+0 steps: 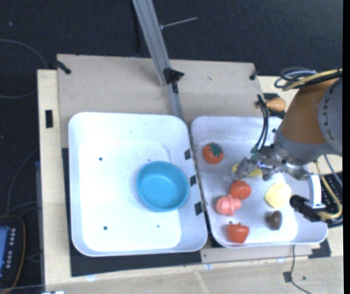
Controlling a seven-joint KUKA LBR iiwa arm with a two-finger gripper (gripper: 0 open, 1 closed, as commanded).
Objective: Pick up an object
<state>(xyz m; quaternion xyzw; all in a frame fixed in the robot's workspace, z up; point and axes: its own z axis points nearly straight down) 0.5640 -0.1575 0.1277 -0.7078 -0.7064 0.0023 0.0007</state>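
Near row: we note a red strawberry-shaped toy and a dark brown rounded piece at the right bin's front edge, untouched.
Middle: pink piece, orange-red ball, pale yellow lump.
Gripper: poised over the ball, likely its target; grip state we cannot tell.
Far: red tomato-like toy.
Left bin: blue plastic bowl.

The single fixed camera looks down obliquely from above the bench, framing both white bins from moderate distance.

End effector tips blurred — perhaps over something yellow.
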